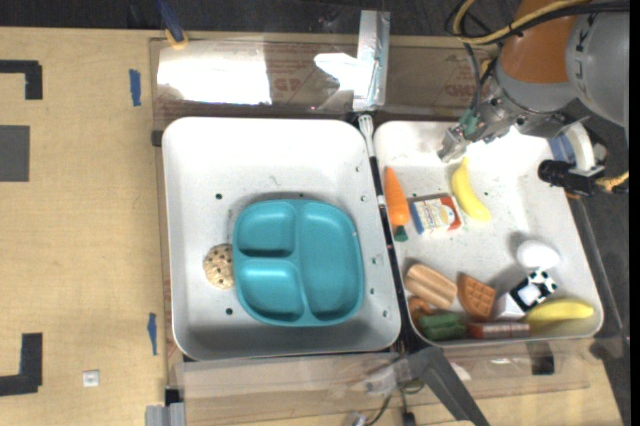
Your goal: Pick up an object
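**Gripper over the right bin's far corner**

The arm (560, 44) reached in from the right, and its gripper (462, 139) hung over the far part of the right bin (585, 244), just above a banana (470, 191). Nothing showed between the fingers; whether they stood apart or together could not be told.

The right bin held the loose things: a carrot (396, 199) along its left wall, a small carton (436, 213) beside it, and, toward the near edge, a hot dog (430, 285), a waffle (477, 294), a green vegetable (440, 323), a black-and-white toy (534, 290) and a second banana (560, 313).

In the left bin (200, 154) lay a teal tray (297, 259) with a cookie (218, 265) touching its left edge.
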Robot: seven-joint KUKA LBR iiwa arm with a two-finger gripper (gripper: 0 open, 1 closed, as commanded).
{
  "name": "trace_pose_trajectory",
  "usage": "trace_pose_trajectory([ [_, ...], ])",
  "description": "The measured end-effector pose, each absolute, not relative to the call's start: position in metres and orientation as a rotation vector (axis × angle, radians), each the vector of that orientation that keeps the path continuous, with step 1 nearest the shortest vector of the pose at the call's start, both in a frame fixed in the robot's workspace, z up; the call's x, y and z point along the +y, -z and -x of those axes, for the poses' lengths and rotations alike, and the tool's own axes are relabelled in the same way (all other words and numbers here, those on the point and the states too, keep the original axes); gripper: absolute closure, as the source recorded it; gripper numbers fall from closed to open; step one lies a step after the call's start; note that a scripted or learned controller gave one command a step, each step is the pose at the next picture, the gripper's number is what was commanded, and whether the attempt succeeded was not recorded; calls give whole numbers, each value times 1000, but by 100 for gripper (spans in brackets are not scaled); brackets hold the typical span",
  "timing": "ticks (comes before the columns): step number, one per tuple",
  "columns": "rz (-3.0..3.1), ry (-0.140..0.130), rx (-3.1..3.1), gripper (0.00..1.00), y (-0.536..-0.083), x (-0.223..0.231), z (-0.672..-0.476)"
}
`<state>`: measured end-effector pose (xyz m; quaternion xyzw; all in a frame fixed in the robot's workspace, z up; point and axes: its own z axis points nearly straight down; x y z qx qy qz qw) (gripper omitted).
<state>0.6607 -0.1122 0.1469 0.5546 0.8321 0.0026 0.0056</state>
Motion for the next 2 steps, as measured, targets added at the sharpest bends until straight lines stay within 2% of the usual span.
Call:
trace_pose_trajectory([
  [1,-1671,-1,2652,100,-155,-163,-667],
  [2,-1667,-2,2655,0,-155,-160,-668],
])
